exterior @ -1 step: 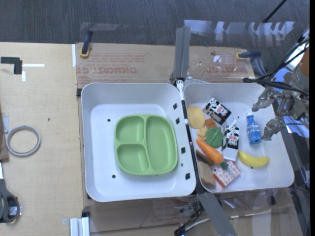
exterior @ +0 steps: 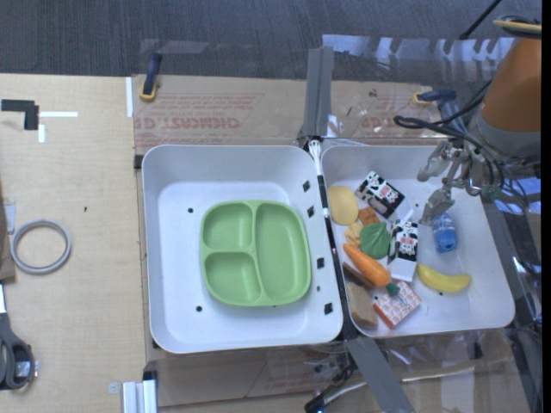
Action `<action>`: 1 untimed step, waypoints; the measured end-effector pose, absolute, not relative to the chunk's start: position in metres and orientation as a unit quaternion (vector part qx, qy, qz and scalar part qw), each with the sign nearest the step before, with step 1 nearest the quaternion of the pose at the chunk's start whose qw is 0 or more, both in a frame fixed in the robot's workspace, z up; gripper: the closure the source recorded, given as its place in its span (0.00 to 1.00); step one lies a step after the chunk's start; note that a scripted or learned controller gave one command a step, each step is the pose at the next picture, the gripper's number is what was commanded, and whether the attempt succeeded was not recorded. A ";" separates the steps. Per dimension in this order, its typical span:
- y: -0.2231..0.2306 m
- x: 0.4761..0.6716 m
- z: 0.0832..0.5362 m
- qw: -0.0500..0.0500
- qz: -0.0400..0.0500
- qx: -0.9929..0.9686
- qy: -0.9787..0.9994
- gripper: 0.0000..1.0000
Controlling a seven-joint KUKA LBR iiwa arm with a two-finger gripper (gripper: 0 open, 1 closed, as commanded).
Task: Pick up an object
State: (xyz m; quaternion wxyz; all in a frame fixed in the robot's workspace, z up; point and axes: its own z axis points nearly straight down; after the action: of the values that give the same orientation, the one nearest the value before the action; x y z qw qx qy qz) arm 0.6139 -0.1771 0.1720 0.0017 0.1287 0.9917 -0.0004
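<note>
Hovering over right bin (exterior: 495, 248) near far-right rim: end effector (exterior: 448, 179), grip state unclear; blue bottle (exterior: 444, 233) just below.

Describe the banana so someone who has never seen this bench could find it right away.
Look in the right-hand white bin, the one crowded with toy food, not the one holding the green divided plate. The banana lies near that bin's front right, just below the small blue bottle. It is the only long, curved yellow piece, set apart to the right of the pile.
</note>
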 end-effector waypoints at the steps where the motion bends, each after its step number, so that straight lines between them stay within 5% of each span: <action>1: -0.173 0.626 0.114 0.010 -0.002 0.119 0.993 0.00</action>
State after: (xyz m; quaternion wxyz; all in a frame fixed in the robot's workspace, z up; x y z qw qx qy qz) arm 0.6264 -0.1732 0.1140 0.0105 0.1187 0.9929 -0.0019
